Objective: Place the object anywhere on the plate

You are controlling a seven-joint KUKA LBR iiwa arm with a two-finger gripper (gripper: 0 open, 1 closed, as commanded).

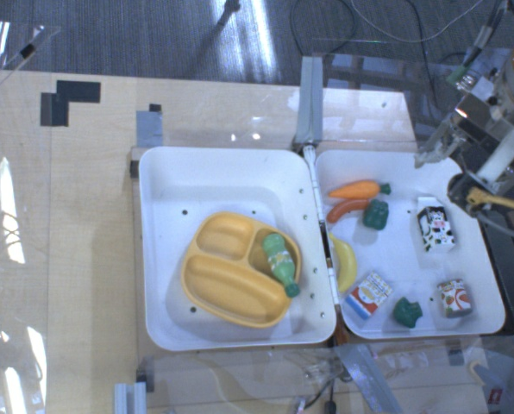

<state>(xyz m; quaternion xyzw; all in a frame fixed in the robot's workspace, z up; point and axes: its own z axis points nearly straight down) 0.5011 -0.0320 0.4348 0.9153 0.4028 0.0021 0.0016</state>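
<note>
A yellow divided plate [231, 270] lies in the left bin [166, 231]. A green bottle [280, 262] lies on its side in the plate's small right compartment, its cap end reaching over the plate's right rim. My gripper [432, 151] hangs over the far right corner of the right bin [490, 309], well away from the plate and the bottle. Nothing shows in its grasp.
The right bin holds a carrot [356, 189], a red sausage [350, 210], a dark green vegetable [376, 216], a banana [345, 264], a cow-patterned carton [435, 229], a small juice carton [371, 294], a green toy [407, 312] and a red-and-white box [454, 297]. Cables trail behind the bins.
</note>
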